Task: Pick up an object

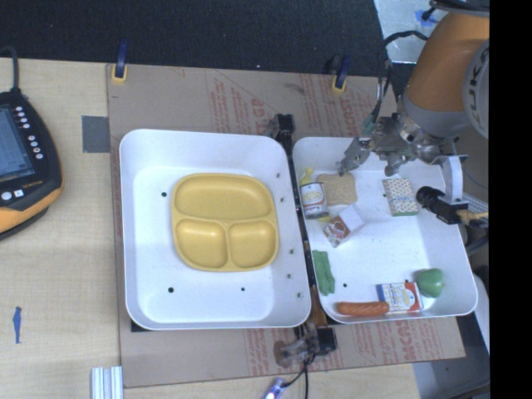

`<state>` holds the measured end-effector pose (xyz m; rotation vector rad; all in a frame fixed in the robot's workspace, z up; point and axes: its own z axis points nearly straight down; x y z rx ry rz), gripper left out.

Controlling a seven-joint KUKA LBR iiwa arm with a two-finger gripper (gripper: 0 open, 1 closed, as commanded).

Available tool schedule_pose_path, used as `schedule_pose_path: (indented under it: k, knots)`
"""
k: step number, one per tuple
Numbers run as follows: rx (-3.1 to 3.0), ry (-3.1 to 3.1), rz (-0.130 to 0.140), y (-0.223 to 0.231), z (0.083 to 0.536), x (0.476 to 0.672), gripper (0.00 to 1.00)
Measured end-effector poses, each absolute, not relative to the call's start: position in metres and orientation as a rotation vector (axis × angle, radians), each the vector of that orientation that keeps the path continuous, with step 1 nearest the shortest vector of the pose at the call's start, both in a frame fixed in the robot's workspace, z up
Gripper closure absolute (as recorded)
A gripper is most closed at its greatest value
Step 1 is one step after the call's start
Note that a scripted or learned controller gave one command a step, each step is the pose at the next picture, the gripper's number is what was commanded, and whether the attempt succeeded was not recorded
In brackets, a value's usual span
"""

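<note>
The right bin (pixel 391 252) holds several small items: a tan square sponge (pixel 339 189), a small can (pixel 312 198), a patterned square pad (pixel 401 196) and a red-and-white packet (pixel 339 226). Nearer the front lie a green pod (pixel 322 271), a sausage (pixel 362 309), a small carton (pixel 399 296) and a green round fruit (pixel 430 283). My gripper (pixel 371 161) hangs over the bin's far side, between the sponge and the patterned pad, a little behind both. Its fingers are spread open with nothing between them.
The left bin (pixel 141 298) holds a yellow divided plate (pixel 224 221). A teach pendant (pixel 21 165) lies on the bench at far left. A black bracket (pixel 284 126) sits where the two bins meet at the back. Clamps (pixel 337 66) pin the cardboard's far edge.
</note>
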<state>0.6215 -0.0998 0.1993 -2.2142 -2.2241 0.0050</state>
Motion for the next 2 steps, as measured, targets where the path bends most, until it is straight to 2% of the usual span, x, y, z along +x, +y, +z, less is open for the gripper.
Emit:
schedule_pose_path:
  k: [1, 2]
  knots:
    - [-2.217, -2.228, 0.006, -0.095, 0.092, 0.647, 0.00]
    - [-2.218, -2.223, 0.003, -0.114, 0.092, 0.656, 0.00]
